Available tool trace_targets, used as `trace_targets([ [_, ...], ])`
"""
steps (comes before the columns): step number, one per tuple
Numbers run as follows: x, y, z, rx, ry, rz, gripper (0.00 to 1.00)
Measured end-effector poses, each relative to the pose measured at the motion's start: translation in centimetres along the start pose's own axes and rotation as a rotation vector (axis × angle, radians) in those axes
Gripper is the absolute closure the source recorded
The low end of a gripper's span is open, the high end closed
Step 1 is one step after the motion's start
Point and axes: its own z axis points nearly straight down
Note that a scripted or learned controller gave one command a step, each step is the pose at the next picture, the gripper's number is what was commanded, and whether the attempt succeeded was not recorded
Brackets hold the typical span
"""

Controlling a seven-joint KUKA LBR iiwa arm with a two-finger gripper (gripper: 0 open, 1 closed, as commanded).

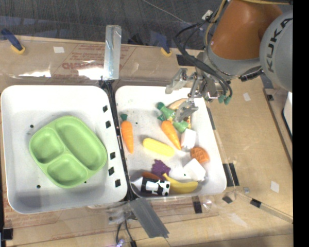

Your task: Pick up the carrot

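We see the arm (247, 30) hanging over the far right of the right bin (144, 94).
Well to the gripper's left sits the left bin (10, 138) with its green divided plate (67, 151). The gripper (188, 107) hangs low among the toys, and we cannot tell how far it is parted. One carrot (170, 133) lies just below its tip; a second carrot (126, 135) rests further left, by the bin's wall.

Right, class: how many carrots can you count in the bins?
2, both in the right bin. One carrot lies along its left wall; the other carrot lies near the middle, just below the gripper. Others could be hidden under the toy pile.
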Motion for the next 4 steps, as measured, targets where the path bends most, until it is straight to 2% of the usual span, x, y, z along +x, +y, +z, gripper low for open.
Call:
trace_targets([
  [1, 0.6, -1.2, 14.5, -0.004, 0.012, 0.119, 0.00],
  [2, -2.5, -2.5, 18.7, -0.002, -0.001, -0.009, 0.00],
  [3, -2.8, -2.3, 17.4, -0.001, -0.007, -0.017, 1.00],
  [4, -0.6, -1.5, 5.4, 0.002, -0.011, -0.359, 1.00],
])
